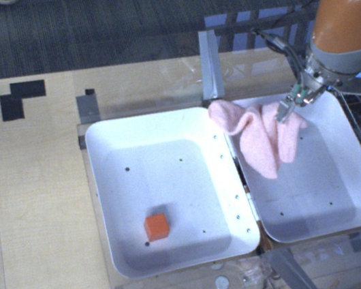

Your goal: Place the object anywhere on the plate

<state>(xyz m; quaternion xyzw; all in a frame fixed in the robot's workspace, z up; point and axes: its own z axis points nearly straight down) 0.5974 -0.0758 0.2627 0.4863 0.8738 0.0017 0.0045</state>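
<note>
Camera view is showing the gripper (pixel 292 105) positioned over the upper part of the right bin (pixel 356 199), with a pink cloth (pixel 263 139) hanging from it. The fingers are closing on the upper edge of the cloth, so the cloth is lifting clear at that end while its left part is draping over the ridge between the two bins. No plate is appearing in either bin, so the placing step is judged as not yet done; transport and release are remaining. A small orange block (pixel 157 227) is lying in the left bin (pixel 119 186), toward its lower left, well apart from the cloth. Both bins are resting on a pale wooden bench (pixel 38 200), with black markers (pixel 19 98) sitting near its upper left and dark carpet (pixel 110 21) lying beyond it.
</note>
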